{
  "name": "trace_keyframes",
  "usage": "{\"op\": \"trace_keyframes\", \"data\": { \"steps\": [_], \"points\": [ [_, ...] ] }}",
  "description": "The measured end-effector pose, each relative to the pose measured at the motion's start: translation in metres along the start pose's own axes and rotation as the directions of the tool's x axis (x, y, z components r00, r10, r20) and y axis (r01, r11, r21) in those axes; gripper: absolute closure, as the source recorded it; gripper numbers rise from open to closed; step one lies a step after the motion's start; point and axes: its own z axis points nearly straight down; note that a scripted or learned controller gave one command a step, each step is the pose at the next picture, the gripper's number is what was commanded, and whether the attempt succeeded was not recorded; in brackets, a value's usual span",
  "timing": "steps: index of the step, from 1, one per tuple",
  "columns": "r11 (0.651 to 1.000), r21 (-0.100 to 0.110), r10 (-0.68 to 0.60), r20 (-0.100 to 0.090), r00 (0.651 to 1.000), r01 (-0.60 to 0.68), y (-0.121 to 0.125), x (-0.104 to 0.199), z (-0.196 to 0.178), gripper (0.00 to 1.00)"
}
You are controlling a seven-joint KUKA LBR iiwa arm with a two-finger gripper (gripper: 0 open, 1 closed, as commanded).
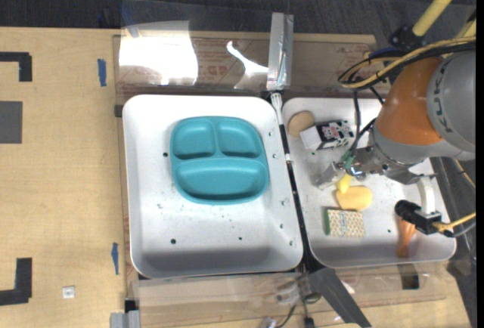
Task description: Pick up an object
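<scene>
We see the arm (414, 111) reaching down into the right bin (448, 249). Its fingers (342, 168) are low among the clutter, which looks to us like the setup for a grab. The wrist hides them from above, so we cannot tell whether they are spread or pressed together, and we see nothing clearly caught between them.

Just below the fingers, close enough that it may be touching, lies a yellow lump (355, 196). We judge it the likeliest thing to pick because it sits nearest. Just beyond the lump is a flat speckled pad (345, 223). On the other side of the fingers, near them, sits a small white and black box (327, 133), with a tan ball (301, 121) just past it by the bin wall. An orange stick (405, 237) lies well apart toward the arm's side.

The left bin (144, 168), far from the fingers, holds a blue divided plate (219, 159).
</scene>
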Motion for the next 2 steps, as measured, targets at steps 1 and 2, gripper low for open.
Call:
{"op": "trace_keyframes", "data": {
  "steps": [1,2],
  "points": [
    [1.0,-0.006,0.0,0.002,1.0,0.0,0.002,0.0,-0.012,1.0],
    [0.998,0.003,-0.063,-0.003,0.998,0.063,0.005,0.057,-0.099,1.0]
  ]
}}
